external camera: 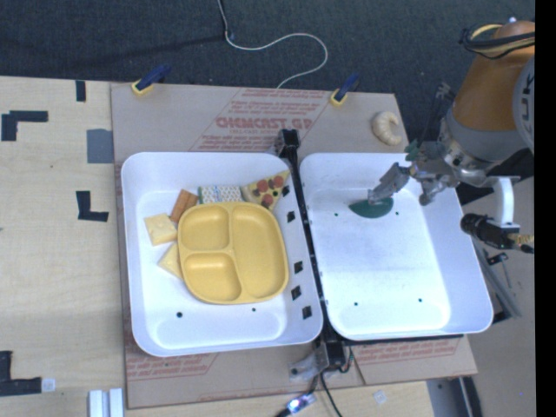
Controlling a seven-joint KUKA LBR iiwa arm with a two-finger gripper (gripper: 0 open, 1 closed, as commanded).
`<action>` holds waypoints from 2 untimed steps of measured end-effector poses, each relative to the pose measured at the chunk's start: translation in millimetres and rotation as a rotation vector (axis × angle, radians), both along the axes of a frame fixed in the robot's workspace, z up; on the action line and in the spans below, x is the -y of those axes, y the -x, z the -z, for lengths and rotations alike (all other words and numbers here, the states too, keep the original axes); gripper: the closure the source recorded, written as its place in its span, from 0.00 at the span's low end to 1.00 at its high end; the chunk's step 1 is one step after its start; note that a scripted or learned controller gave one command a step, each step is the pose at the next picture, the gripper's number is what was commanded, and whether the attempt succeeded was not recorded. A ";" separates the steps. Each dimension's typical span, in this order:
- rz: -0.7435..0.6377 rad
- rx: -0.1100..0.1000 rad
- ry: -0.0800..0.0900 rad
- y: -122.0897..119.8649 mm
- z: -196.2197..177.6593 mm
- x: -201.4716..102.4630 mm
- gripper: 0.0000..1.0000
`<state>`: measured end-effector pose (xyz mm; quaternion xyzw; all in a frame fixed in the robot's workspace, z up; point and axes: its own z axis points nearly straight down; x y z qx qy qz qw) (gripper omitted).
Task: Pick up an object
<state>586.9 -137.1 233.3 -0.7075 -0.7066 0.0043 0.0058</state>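
A small dark green object [372,208] lies flat on the floor of the right bin [391,276], near its back wall. My gripper [407,189] hangs over the bin's back right part. It is open, with the fingers spread wide. The left finger [387,183] slants down to the green object's right edge, and the right finger [432,189] stands well apart from it. Nothing sits between the fingers. The left bin [139,233] holds a yellow divided plate [233,252] and several small food-like pieces [162,228] along the plate's back and left sides.
A beige lump [388,127] lies on the cardboard behind the right bin. Clamps [149,79] pin the cardboard's back corners, and a thin cable [278,46] loops behind it. A black divider [300,233] runs between the bins.
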 end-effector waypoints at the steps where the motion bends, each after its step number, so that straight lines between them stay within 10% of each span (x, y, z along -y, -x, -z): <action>1: -0.003 0.012 0.002 -2.5 -7.1 -0.1 0.00; 2: -0.003 0.008 0.002 6.0 39.9 -1.1 0.00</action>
